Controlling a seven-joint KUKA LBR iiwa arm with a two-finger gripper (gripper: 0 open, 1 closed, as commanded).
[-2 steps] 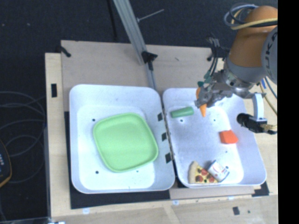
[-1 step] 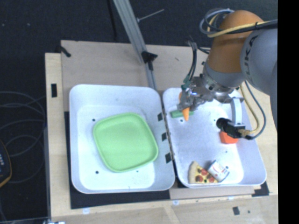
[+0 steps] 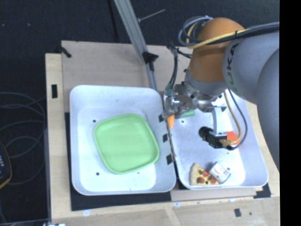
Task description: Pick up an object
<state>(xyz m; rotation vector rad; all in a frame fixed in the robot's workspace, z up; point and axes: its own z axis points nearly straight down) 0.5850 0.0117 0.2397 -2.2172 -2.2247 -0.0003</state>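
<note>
Along the near edge of the right bin [image 3: 249,173] lie a pizza slice [image 3: 201,175] and, just beside it, a small white can [image 3: 220,172] with a red end. A green plate [image 3: 126,142] lies in the middle of the left bin [image 3: 82,126]. Farther back, the gripper [image 3: 175,111] hangs over the right bin's left rim. A small orange piece [image 3: 170,121] shows just below it. Whether the jaws are open or grip anything cannot be told. The pale wooden counter [image 3: 94,65] stands over a dark floor [image 3: 47,13], and a metal rail [image 3: 129,18] slants in from the far side.
</note>
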